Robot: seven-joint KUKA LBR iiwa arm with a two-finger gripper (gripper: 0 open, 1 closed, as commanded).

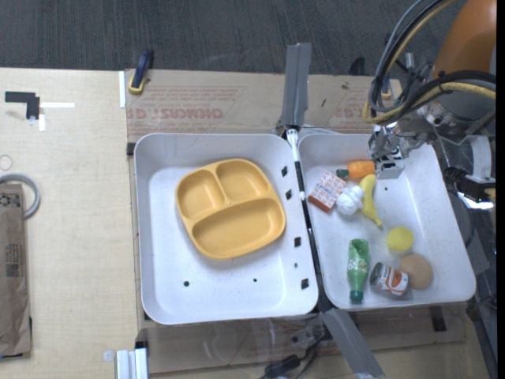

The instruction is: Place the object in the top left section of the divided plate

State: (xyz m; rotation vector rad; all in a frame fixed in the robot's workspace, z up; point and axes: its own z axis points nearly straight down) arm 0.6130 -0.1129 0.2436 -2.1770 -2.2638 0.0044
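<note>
Clearly the gripper point(386, 158) hovers by the small orange carrot-like piece point(360, 168); its grip I cannot tell; crowded neighbours like the yellow plastic banana point(369, 201) risk a misgrab; the yellow divided plate point(230, 207) waits.

a dark grey carpet floor point(197, 18) runs along the top. below it sits a pale wood bench point(63, 212), with a brown cardboard sheet point(213, 105) lying flat on it. a grey metal post point(297, 85) stands upright at the middle. light is even and soft.

Faint red mirrored print "CHEMCOZ" on cardboard sheet point(207, 101) behind the bins
</note>
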